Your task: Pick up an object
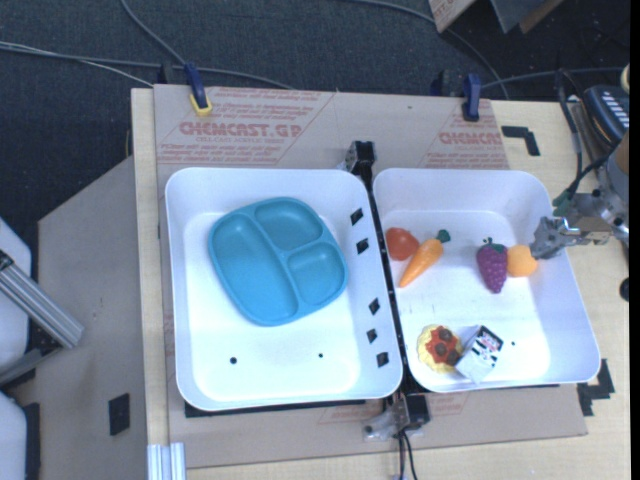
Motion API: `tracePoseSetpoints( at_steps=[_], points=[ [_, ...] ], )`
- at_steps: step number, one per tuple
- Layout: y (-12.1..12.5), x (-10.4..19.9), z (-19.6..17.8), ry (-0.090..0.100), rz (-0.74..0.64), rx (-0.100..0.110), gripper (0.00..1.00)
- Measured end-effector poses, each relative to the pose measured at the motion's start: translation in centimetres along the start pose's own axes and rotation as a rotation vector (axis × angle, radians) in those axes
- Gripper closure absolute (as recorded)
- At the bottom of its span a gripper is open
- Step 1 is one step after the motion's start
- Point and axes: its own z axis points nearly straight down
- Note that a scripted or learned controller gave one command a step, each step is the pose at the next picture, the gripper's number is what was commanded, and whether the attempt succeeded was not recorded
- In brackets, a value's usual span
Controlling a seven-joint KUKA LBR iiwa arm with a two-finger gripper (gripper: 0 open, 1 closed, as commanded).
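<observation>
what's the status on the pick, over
Gripper low at the right bin's right side, beside the orange toy. Nothing seen between its fingers. Purple grapes touching the toy's other side.

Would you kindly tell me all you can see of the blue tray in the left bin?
The blue tray is a rounded, light-blue divided plate that looks like smooth plastic, with one large compartment and two smaller ones set apart by raised ridges. It lies flat and right side up on the floor of the left bin, in its upper half, turned at a slant. Its compartments hold nothing, and nothing but the bin touches it.
</observation>
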Motion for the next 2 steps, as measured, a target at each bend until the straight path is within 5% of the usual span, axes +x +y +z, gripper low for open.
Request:
tracePoseSetpoints(
  at_steps=[1,2],
  points=[
    [0.2,0.0,-5.5,0.0,0.0,-0.001,1.0],
    [2.3,5.9,-5.0,0.004,-0.006,0.005,1.0]
  ],
)
